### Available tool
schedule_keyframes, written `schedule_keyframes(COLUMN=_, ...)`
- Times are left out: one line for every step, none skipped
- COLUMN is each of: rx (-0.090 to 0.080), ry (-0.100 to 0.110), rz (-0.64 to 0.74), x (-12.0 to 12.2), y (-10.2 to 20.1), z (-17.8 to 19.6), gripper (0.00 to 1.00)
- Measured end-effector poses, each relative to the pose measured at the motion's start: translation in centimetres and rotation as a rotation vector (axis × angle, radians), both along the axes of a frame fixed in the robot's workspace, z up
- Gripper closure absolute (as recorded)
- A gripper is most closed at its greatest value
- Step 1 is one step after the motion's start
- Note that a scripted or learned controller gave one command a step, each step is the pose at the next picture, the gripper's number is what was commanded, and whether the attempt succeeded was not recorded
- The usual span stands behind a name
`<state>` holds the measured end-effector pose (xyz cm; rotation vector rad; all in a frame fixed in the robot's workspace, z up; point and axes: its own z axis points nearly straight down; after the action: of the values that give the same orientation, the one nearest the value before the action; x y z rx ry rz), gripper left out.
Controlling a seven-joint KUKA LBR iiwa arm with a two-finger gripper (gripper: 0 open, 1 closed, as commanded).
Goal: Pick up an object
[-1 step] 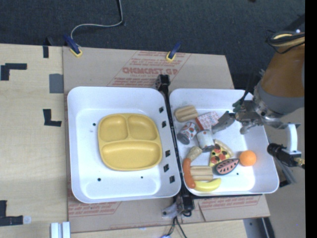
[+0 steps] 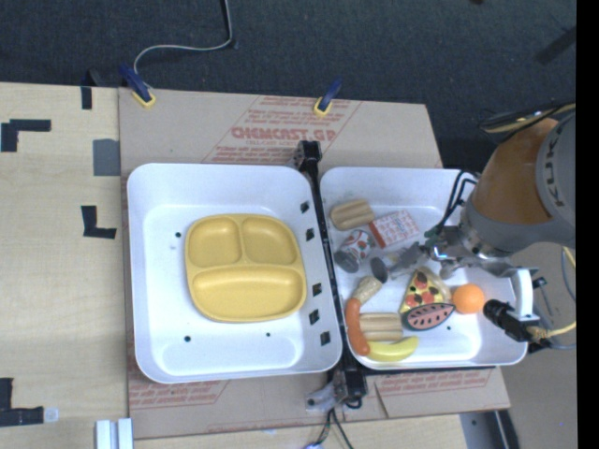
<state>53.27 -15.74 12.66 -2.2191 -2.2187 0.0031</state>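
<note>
The right bin [image 2: 468, 181] holds a heap of toy food. A tan bun [image 2: 350, 213] lies at its back left, with a red and white box [image 2: 393, 225] and a small can [image 2: 353, 247] beside it. A pizza slice [image 2: 424, 288], a watermelon slice [image 2: 428, 317], an orange [image 2: 468, 298], a banana [image 2: 393, 349] and a hot dog [image 2: 379, 325] crowd the front. My gripper [image 2: 412, 256] reaches in from the right, low over the bin's middle, just above the pizza slice and next to a small dark grey piece [image 2: 379, 269]. Nothing visibly sits in it.
The left bin [image 2: 150, 251] carries a yellow divided plate [image 2: 247, 267]. A black divider [image 2: 318, 251] with clips runs between the bins. The arm's grey and orange body [image 2: 515, 199] overhangs the right bin's right rim. Cardboard lies under both bins.
</note>
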Motion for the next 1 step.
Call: schedule_keyframes(rx=-0.001, ry=-0.006, rz=0.002, x=5.19, y=-1.26, z=-4.01, gripper=0.0)
